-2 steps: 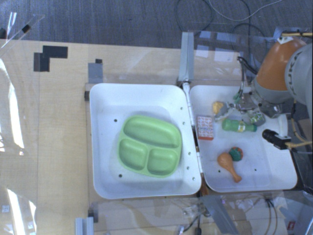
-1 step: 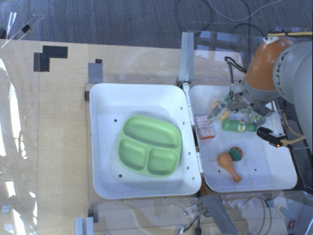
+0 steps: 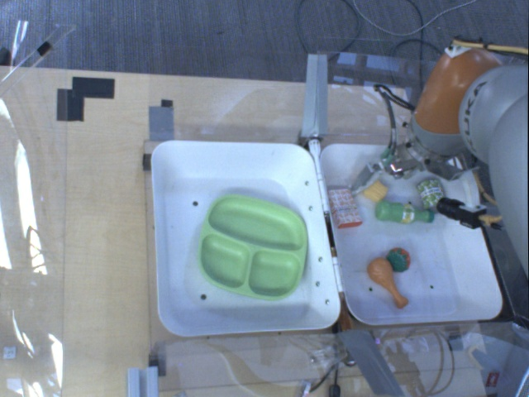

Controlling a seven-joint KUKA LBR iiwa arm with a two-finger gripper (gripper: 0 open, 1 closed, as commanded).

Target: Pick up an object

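Arm [image 3: 475, 98] reaching in over right bin [image 3: 463, 304] far edge, wrist bent down. Gripper [image 3: 388, 169] low near far-left corner, grip state impossible to tell, just above yellow block [image 3: 376, 192]. Green bottle [image 3: 403, 213] mid-bin; divided green plate [image 3: 252, 246] in left bin [image 3: 178, 304].

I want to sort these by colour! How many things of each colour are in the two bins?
Green: 3, the divided plate, the bottle, the small ball
Yellow: 1, the block
Orange: 1, the drumstick toy
Red and white: 1, the packet
Greenish patterned: 1, the can
Total: 7
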